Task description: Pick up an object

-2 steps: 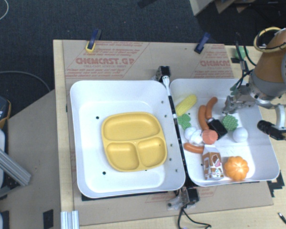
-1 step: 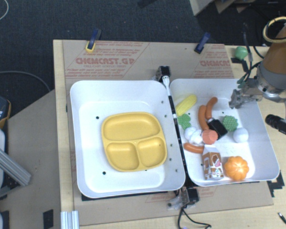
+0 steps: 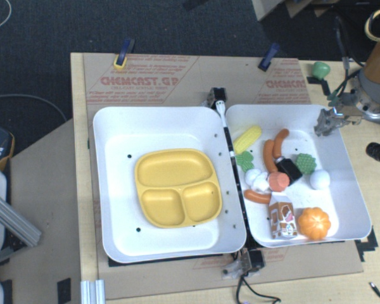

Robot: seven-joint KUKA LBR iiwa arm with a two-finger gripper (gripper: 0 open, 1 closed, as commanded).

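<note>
A: Here's the tool (image 3: 327,121), hanging over the far right corner of the right bin (image 3: 354,176); nothing sits between its tips, though whether they're parted or closed I cannot tell from up here.

B: So we're at the approach step; no object has been chosen by contact yet, I'd judge.

A: Agreed; the pile lies below and to the left of the tool, toward the near side of the bin. Closest are the white ball (image 3: 319,180), smooth and round, and the green broccoli piece (image 3: 306,163), knobbly; a black block (image 3: 289,170) sits just beside that.

B: Further left, two glossy red-orange sausages (image 3: 274,149) and a ridged yellow corn cob (image 3: 247,138); at the near edge, a ribbed orange pumpkin (image 3: 313,223) beside a small printed carton (image 3: 282,220).

A: Next move, I'd say: travel left and down over one item, then descend; the ball may roll, the carton has flat sides.

B: And the yellow divided plate (image 3: 176,187), smooth plastic, rests well away in the left bin (image 3: 111,170).
</note>
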